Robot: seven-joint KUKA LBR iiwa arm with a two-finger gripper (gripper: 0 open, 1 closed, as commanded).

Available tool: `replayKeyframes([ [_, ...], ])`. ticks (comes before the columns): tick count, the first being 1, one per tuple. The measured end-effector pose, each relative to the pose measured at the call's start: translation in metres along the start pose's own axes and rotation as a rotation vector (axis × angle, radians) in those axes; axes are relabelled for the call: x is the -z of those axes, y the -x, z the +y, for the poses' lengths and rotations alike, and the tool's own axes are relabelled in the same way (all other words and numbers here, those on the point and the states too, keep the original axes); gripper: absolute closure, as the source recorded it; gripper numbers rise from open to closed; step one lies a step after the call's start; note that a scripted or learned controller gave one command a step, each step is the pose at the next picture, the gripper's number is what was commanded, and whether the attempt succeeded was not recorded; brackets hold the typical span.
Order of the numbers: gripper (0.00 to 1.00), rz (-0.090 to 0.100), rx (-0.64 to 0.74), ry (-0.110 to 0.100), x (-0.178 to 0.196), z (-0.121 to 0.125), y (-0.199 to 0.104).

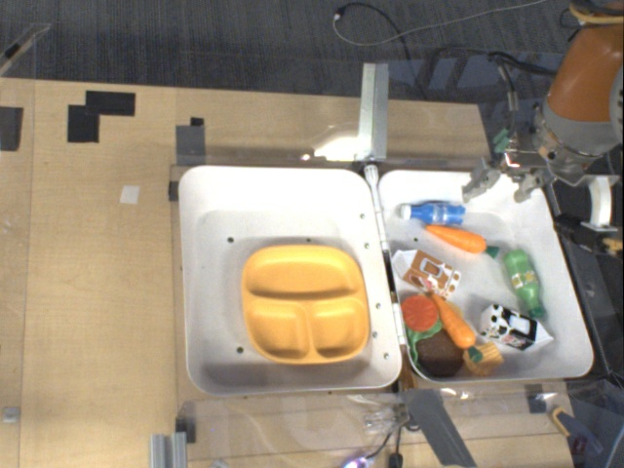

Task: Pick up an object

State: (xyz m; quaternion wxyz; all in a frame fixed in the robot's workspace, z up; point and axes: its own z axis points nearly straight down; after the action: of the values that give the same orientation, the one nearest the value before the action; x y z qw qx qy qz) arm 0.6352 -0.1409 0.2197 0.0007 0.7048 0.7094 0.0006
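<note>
Your end effector hangs spread wide and empty over the right white bin's far edge. Nearest it lies the small clear plastic bottle with blue cap: light, slick, round, so pinch across its middle.

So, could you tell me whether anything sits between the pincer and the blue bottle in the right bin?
Nothing visible does. The pincer hangs over the right bin's far edge, and the blue bottle lies just to its left in this view with bare white floor between them. The carrot lies on the bottle's near side, outside that gap.
</note>
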Motion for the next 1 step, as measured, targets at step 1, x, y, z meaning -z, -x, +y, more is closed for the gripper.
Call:
replayKeyframes([
  [1,0.0,0.0,0.043,0.003,-0.125,-0.017,-0.0204],
])
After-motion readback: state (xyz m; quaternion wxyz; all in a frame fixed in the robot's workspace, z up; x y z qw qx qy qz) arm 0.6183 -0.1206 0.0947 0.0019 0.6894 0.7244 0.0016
